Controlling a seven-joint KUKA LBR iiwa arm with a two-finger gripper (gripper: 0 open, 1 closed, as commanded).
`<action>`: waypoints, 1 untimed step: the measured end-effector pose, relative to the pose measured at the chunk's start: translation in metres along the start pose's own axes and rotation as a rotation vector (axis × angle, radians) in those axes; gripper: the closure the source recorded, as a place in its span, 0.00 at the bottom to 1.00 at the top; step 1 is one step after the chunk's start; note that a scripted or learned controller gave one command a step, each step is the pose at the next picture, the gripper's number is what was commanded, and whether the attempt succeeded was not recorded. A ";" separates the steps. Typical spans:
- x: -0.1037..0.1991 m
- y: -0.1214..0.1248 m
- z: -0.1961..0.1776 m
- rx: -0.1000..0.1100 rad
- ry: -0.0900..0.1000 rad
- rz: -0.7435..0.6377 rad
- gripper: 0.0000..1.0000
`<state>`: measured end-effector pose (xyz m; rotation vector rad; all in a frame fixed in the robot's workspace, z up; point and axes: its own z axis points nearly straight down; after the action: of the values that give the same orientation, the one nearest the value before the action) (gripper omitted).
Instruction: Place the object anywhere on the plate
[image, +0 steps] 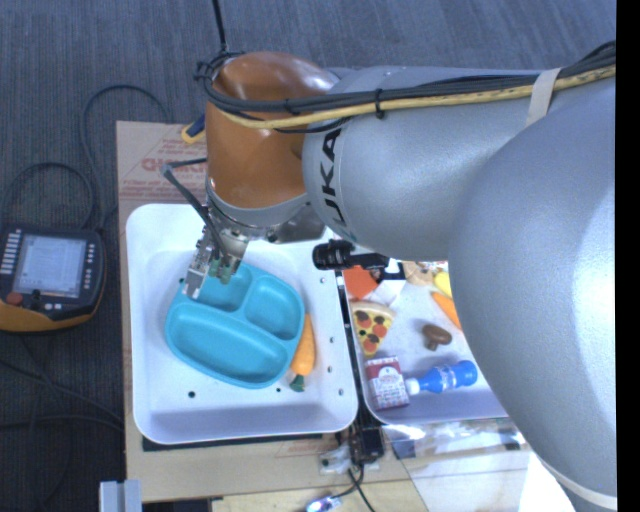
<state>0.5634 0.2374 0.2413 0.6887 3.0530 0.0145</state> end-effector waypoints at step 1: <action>-0.001 -0.082 -0.042 0.010 0.004 -0.100 1.00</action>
<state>0.5288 0.1627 0.2822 0.5362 3.0890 -0.0004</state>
